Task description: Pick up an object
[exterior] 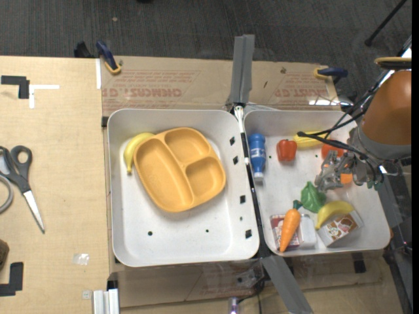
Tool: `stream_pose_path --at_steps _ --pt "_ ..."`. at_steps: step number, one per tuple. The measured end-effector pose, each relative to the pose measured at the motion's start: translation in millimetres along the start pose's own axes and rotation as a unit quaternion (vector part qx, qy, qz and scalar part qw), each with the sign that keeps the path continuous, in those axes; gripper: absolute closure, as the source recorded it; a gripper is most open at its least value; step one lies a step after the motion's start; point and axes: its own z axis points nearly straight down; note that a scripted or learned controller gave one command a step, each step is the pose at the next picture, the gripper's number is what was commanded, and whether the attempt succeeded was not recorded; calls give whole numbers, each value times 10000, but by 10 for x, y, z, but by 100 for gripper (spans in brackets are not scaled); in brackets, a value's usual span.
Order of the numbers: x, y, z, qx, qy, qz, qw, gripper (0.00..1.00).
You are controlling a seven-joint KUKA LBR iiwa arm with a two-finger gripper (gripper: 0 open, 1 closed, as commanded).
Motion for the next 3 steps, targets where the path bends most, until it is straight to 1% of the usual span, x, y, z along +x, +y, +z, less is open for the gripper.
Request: stream_pose_path --at_steps 1,2,3 --pt "0 3 0 -2 1 0 10000 0" --pt "-597 218 96 -10 9 -98 10000 0" --pt "-448 -238 84 -11 5 -367 9993 0"
